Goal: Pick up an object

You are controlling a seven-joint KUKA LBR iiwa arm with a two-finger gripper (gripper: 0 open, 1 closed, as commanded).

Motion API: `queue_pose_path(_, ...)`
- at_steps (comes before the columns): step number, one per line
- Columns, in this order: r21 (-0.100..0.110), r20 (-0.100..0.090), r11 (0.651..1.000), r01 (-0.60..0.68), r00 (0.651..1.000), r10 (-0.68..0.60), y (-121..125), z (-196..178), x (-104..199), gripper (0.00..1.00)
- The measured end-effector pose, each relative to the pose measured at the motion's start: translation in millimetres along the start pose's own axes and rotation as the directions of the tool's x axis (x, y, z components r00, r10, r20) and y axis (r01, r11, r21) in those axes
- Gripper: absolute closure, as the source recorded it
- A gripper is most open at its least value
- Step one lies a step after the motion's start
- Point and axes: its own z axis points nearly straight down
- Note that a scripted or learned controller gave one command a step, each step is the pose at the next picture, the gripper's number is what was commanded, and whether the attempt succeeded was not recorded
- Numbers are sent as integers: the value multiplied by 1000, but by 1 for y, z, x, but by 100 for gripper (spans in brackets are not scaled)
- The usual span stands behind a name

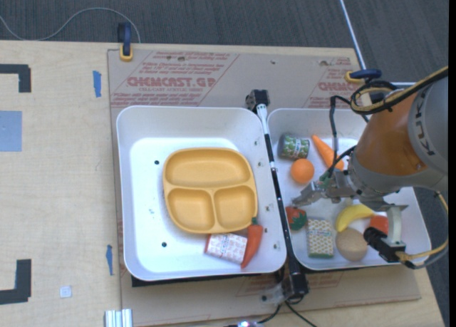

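At centre right of the frame the gripper [313, 194] hangs low in the right bin [420, 227] with its fingers spread apart and nothing between them — the orange ball [302, 171] lies just above it, near but apart. A toy strawberry [296, 217] sits just below the fingers, a carrot [324, 152] and a green can [293, 146] further up, a banana [354, 216] to the right. The left bin [135, 197] holds a yellow divided plate [209, 189] — a second carrot [253, 241] and a small printed box [227, 246] lie at its lower right.
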Motion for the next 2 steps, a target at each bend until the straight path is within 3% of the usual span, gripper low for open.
queue_pose_path(1, -13, 13, 1000, -3, 1000, 3, 3, -13, -5, 100)
queue_pose_path(2, 7, -3, 1000, 2, 1000, -2, -31, -98, 87, 100)
